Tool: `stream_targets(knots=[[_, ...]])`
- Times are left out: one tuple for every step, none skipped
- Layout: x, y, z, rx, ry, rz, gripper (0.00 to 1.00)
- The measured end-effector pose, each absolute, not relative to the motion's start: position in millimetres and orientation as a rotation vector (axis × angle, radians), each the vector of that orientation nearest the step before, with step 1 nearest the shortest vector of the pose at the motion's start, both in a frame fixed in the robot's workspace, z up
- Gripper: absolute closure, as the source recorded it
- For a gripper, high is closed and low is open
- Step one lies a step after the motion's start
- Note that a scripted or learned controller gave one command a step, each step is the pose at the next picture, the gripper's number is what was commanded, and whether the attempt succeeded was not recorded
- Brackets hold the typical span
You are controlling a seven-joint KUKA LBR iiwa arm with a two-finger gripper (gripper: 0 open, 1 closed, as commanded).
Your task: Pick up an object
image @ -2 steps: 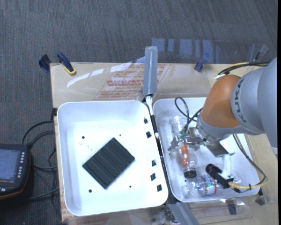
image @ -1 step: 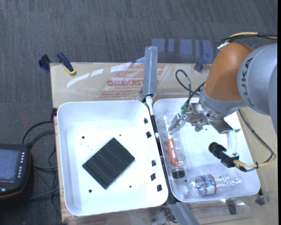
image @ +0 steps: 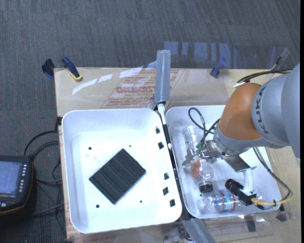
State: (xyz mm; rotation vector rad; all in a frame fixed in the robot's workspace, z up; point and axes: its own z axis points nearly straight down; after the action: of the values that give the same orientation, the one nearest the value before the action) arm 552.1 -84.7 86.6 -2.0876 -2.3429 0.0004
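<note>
Over the right shallow white bin (image: 185, 198), the grey arm with its orange band (image: 241, 117) is seen reaching in from the right, and the gripper (image: 198, 154) is lowered among the clutter at the bin's left-middle. Whether the gripper is apart or together cannot be told, and nothing can be made out as held by it. A clear plastic bottle (image: 191, 134) is seen just behind the gripper. A small orange object (image: 196, 167) and a clear bulb-shaped bottle with a black cap (image: 205, 177) lie just in front of it. Nearer the front wall, a clear bottle with a coloured label (image: 221, 202) is laid on its side. Within the left shallow white bin (image: 91, 135), a flat black ribbed rectangular pad (image: 117, 175) is laid askew, well apart from the gripper.
</note>
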Motion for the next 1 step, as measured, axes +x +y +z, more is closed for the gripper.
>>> stream_targets(knots=[[553.0,-84.3,97.2,-2.089,-2.339,-0.002,1.00]])
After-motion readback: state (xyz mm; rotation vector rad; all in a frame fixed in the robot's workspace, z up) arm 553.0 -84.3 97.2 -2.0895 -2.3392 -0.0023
